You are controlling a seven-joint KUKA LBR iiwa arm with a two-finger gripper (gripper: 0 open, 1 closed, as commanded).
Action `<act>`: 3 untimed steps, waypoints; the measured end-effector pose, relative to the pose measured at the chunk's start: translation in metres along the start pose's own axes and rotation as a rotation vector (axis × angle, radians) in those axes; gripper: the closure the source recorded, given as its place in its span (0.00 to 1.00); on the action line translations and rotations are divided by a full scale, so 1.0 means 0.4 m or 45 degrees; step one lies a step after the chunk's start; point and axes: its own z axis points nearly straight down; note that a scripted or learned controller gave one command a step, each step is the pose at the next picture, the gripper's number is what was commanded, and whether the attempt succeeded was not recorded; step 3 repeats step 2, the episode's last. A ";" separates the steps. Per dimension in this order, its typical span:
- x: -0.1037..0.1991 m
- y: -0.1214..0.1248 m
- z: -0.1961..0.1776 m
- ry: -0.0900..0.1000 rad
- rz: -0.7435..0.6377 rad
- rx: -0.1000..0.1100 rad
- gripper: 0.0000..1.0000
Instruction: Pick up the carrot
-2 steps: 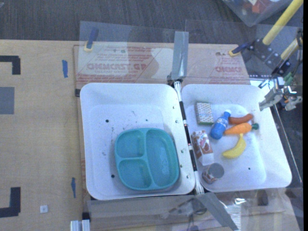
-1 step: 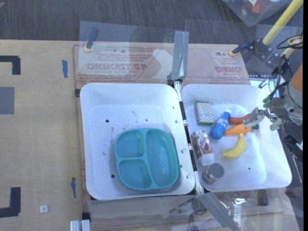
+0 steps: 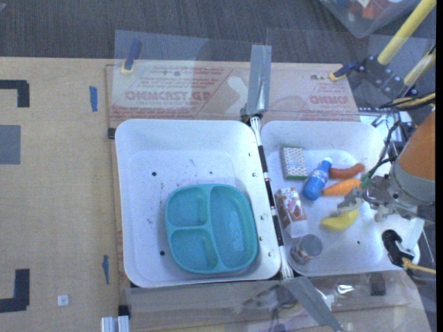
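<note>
The left bin (image 3: 138,151) holds a teal tray (image 3: 210,228) with three parts, and nothing in that bin matters for this job. All the small things lie in the right bin (image 3: 325,258). From its left side you first meet a snack pack (image 3: 291,209) and a small can (image 3: 306,247) near the front, then a green checked card (image 3: 294,162) near the back. Next comes a blue bottle (image 3: 317,180), tipped over. Its top end lies right against the carrot (image 3: 341,188), which is orange and sits in the middle of the bin. A red sausage (image 3: 345,171) lies just behind the carrot, and a banana (image 3: 340,220) lies just in front. The gripper (image 3: 367,196) hangs at the carrot's right tip, but I cannot tell how wide it is set or if it has hold of anything. The things are packed close, so I think it could pinch the sausage or bottle, or only nip the thin tip and let the carrot slip out.
</note>
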 end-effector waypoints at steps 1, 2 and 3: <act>-0.005 0.000 -0.023 -0.003 0.006 -0.002 1.00; 0.180 0.008 -0.213 -0.003 -0.546 -0.001 1.00; 0.180 0.008 -0.213 -0.003 -0.546 -0.001 1.00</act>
